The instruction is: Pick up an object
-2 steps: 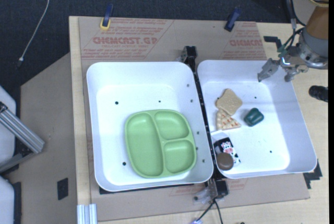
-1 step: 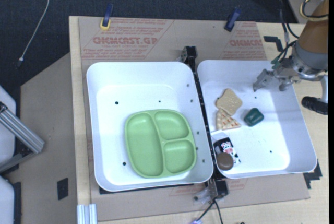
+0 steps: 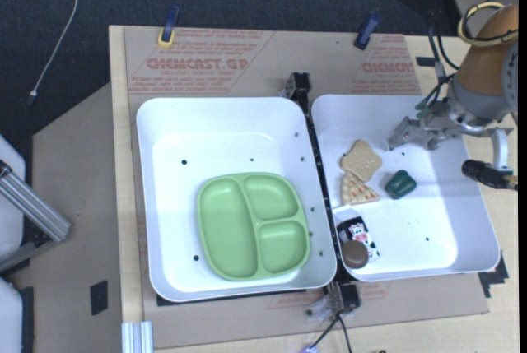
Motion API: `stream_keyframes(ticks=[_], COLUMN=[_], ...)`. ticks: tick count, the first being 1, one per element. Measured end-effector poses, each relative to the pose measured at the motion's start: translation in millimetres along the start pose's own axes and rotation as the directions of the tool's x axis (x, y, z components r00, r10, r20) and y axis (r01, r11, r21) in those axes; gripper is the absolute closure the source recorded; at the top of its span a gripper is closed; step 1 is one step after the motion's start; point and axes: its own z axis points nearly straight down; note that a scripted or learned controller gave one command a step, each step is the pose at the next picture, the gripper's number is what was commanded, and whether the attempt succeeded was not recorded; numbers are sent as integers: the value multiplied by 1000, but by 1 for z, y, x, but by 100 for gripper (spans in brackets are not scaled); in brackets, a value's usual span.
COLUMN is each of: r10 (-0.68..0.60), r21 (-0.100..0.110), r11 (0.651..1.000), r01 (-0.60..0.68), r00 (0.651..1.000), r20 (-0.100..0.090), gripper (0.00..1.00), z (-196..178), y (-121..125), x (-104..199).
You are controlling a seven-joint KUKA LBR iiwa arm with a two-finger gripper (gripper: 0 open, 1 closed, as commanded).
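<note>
The worktop [image 3: 132, 137] carries two white bins [image 3: 165, 146] side by side. A green divided tray [image 3: 251, 224] lies flat in the left bin. Two clamps [image 3: 168, 29] grip the far edge.

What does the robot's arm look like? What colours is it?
The arm is rounded and mostly grey, with a shiny orange band above the wrist. At its end sits a silvery metal gripper made of angular parts, with dark bits on it. Black cables loop beside the arm.
</note>
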Motion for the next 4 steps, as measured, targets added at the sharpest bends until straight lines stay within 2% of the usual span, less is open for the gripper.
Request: stream_keyframes(ticks=[1, 2, 4], r10=[-1, 3, 2], r21=[-3, -7, -11], r11=[1000, 1000, 1000], r01=[1, -3, -2], r00=[1000, 1000, 1000], r20=[6, 10, 12], gripper=[100, 100, 100], z=[-12, -56, -169], y=[0, -2, 17], x=[-2, -1, -3])
